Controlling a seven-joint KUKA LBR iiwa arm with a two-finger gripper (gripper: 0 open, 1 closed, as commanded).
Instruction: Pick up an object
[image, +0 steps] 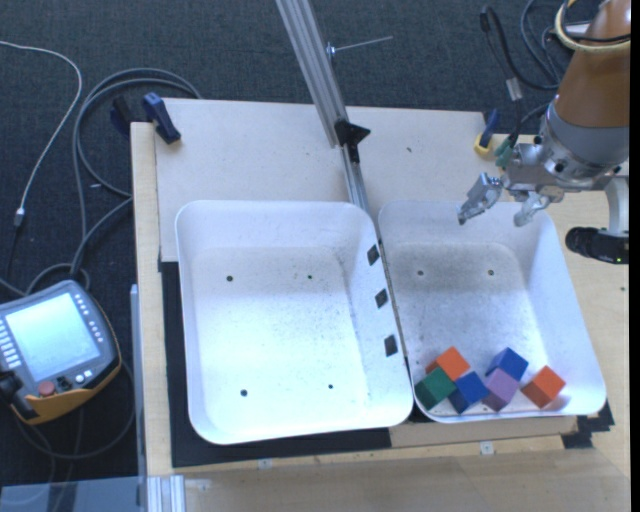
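Several small blocks lie clustered at the near edge of the right bin (560, 270): an orange block (452, 362), a green block (435, 386), two blue blocks (468, 390) (511, 363), a purple block (501, 388) and a second orange block (544, 386). My gripper (497, 205) hangs above the far rim of the right bin, well away from the blocks. Its two fingers are spread apart with nothing between them.
The left bin (200, 300) sits beside the right one, with black clips along the shared wall. A slanted metal rail (318, 75) crosses the bench behind the bins. A teach pendant (50, 345) and cables lie on the floor at left.
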